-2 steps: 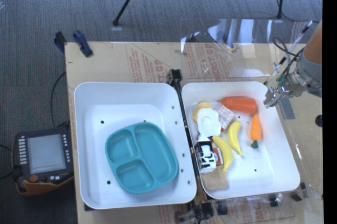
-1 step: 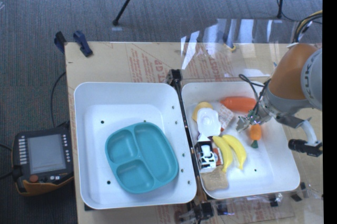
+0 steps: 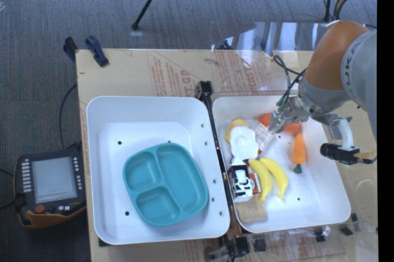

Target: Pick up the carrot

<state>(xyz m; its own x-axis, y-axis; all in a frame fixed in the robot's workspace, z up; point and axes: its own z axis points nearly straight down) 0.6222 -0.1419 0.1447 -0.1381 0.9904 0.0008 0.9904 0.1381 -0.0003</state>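
Note:
The carrot (image 3: 298, 149) is orange with a small green tip. It lies in the right bin (image 3: 320, 205) near the right wall, pointing toward the far side. My gripper (image 3: 275, 124) hangs low over the bin's far middle, left of the carrot and a short gap away from it. Its tip sits over another orange item (image 3: 264, 119) that it partly hides. I see nothing of the carrot within the gripper.
In the right bin lie a fried egg toy (image 3: 243, 139), two bananas (image 3: 272, 178), a black-and-white carton (image 3: 241, 184) and a bread slice (image 3: 252, 211). The left bin (image 3: 104, 125) holds a teal divided plate (image 3: 165, 184). A teach pendant (image 3: 49, 184) sits on the floor at left.

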